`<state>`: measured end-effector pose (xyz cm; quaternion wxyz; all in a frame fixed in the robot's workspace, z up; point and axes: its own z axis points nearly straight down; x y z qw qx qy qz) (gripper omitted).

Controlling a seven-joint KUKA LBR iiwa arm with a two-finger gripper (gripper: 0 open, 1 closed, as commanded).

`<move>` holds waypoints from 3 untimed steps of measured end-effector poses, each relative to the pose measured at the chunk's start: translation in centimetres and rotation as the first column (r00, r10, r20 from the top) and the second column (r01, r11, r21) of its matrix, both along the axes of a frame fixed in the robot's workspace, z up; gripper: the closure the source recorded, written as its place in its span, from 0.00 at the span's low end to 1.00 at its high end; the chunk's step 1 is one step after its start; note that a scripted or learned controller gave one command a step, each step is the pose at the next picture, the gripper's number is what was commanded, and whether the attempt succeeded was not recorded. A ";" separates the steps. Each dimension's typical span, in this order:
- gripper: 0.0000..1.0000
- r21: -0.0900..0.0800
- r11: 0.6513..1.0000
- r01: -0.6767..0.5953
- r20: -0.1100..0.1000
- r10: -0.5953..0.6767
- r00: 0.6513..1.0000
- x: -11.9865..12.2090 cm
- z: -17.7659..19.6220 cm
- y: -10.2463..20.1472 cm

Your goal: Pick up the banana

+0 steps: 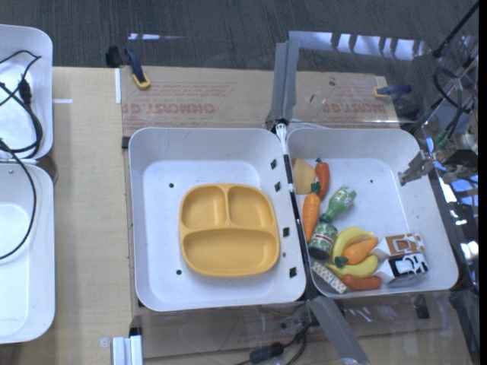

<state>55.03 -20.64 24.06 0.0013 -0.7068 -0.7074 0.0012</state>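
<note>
- The tan wooden tabletop [84,204] spreads under everything I reach over.
- The two shallow white plastic bins sit side by side on it: the right bin [380,175] lies just beneath my jaws, the left bin [152,204] well off to their left.
- The yellow three-part plastic plate [228,230] lies flat in the left bin, far from my jaws.
- My jaws hang at the right bin's far right wall; I cannot tell whether they are apart or together, and nothing shows between them.
- The yellow curved banana [345,239] lies in the right bin's near part, below and left of my jaws and well apart from them, against an orange carrot [360,249].
- The green bottle [332,211] lies just left of the banana.
</note>
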 end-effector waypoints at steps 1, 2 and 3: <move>0.00 0.001 0.992 -0.129 0.001 0.129 0.992 -3.4 -10.5 4.7; 0.00 -0.013 0.976 -0.218 0.023 0.218 0.976 -6.3 -14.0 8.9; 0.00 -0.001 0.934 -0.358 0.003 0.358 0.934 -0.2 -4.9 12.1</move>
